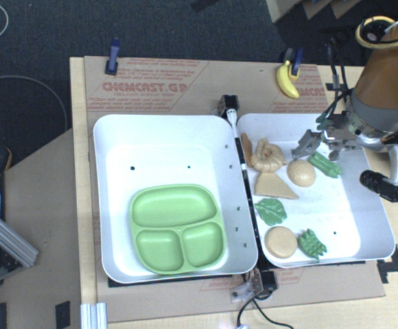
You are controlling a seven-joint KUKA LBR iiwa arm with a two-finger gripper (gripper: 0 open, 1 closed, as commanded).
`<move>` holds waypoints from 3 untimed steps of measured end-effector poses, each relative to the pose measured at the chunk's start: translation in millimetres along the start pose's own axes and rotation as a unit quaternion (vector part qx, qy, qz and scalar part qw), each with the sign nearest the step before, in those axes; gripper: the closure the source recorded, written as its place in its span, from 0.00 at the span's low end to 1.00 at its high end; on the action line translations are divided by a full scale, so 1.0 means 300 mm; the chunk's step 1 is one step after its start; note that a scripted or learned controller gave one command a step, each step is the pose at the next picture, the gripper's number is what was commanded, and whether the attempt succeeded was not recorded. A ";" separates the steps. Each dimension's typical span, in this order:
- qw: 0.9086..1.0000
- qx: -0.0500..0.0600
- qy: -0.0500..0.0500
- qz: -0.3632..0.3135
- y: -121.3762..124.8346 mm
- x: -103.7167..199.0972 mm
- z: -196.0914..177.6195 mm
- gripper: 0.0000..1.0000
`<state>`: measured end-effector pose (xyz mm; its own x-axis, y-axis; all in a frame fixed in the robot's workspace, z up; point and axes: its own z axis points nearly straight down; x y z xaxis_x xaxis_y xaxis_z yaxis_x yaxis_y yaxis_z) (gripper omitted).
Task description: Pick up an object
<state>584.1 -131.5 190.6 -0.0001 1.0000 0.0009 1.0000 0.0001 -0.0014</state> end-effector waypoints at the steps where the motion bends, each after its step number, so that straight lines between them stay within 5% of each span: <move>1: 1.000 0.002 0.000 0.001 0.067 -0.098 0.371 0.00; 2: 1.000 -0.004 -0.002 0.001 0.074 -0.098 0.311 1.00; 3: 1.000 -0.005 0.002 -0.005 -0.023 0.266 -0.001 1.00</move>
<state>577.2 -51.6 191.0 -0.0107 0.9999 0.0043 0.9999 0.0107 0.0091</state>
